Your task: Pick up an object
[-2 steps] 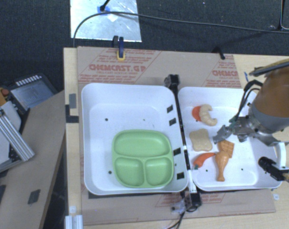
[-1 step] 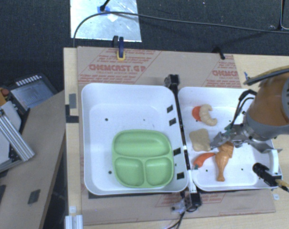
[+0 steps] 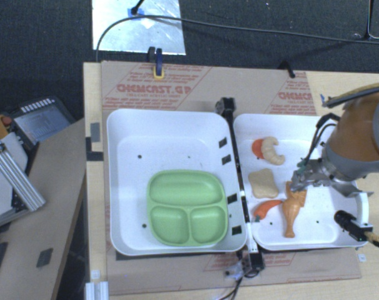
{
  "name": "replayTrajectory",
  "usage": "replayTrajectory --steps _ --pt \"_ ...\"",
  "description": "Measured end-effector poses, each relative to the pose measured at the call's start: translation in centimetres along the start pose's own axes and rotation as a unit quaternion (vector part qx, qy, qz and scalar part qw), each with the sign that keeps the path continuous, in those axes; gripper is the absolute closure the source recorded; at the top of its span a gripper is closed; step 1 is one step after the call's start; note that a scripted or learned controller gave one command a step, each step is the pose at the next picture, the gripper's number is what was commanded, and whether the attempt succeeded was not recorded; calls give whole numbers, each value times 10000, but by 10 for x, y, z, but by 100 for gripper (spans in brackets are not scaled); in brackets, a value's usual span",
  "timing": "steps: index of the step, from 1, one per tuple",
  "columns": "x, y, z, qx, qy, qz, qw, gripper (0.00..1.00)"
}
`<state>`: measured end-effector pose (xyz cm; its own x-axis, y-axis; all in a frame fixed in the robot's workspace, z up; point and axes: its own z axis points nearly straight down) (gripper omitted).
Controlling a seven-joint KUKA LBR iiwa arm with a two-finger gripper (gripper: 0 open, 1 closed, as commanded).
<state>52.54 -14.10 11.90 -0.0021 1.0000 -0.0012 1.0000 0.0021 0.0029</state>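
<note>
From my station I cannot tell how the jaws stand, since the gripper (image 3: 300,181) sits low in the right bin (image 3: 305,127) with its tip lost against the top end of the orange toy drumstick (image 3: 291,211). That drumstick is the nearest thing to take: it lies just below the tip in the picture, its long axis running from there toward the bin's near edge, so I judge a grasp should close across that axis. Outward to the left lie a tan slice (image 3: 262,183), a small orange-red piece (image 3: 265,209) and a croissant-like toy (image 3: 269,149), with the green divided tray (image 3: 186,206) in the left bin (image 3: 127,130).
</note>
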Motion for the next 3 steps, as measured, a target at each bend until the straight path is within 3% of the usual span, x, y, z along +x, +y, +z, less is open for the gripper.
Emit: replayTrajectory --steps 1,2,3 --pt "0 -3 -63 -17 -2 -6 10000 100" --pt "0 -1 -98 -12 -1 -7 10000 100" --pt "60 13 -93 2 16 -42 10000 100"
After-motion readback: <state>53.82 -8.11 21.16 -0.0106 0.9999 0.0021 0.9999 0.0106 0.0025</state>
